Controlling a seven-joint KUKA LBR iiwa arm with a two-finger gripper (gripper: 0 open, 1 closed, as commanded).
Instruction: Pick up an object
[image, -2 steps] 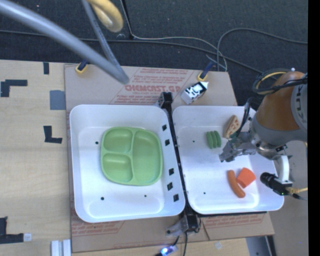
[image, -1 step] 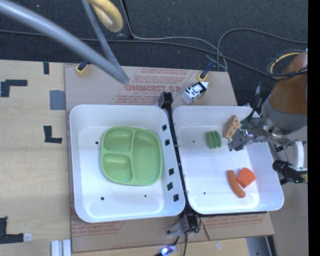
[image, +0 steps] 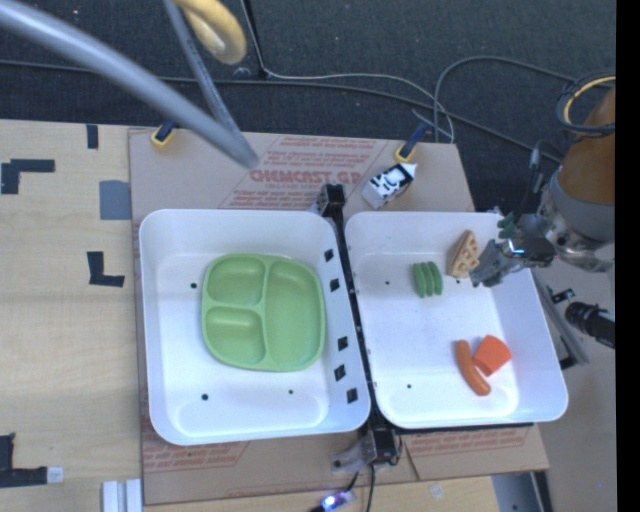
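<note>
The right bin (image: 520, 395) holds a tan wedge like a slice of bread (image: 462, 254) at its far side, a green ridged piece (image: 427, 278) just left of it, and an orange block (image: 492, 354) beside an orange-red sausage shape (image: 472, 368) near the front. My gripper (image: 491, 268) hangs at the bin's right far side, right next to the tan wedge. Its dark fingers point left and down, and nothing shows between them.
The left bin (image: 165, 300) carries a green divided plate (image: 264, 310). A black clip strip runs along the seam between the bins (image: 343, 300). Cables lie on the dark surface behind (image: 470, 80), and a grey pole slants across the upper left (image: 120, 65).
</note>
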